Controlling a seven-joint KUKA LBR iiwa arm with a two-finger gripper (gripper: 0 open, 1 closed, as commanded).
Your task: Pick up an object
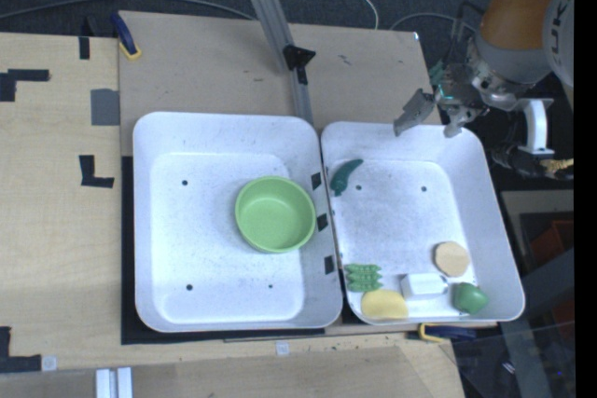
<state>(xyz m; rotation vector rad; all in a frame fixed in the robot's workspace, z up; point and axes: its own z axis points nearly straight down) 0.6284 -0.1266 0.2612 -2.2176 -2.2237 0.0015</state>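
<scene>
Claw [431,115] hung wide and empty over right bin's [494,228] far rim. Teal toy [345,172] lay near that bin's left wall; looked light, rigid; grip mid-body.

The arm [522,5] came in from the right, orange band uppermost, wrist bent downward. Its gripper [431,118] hung with both fingers spread apart, nothing between them.
</scene>
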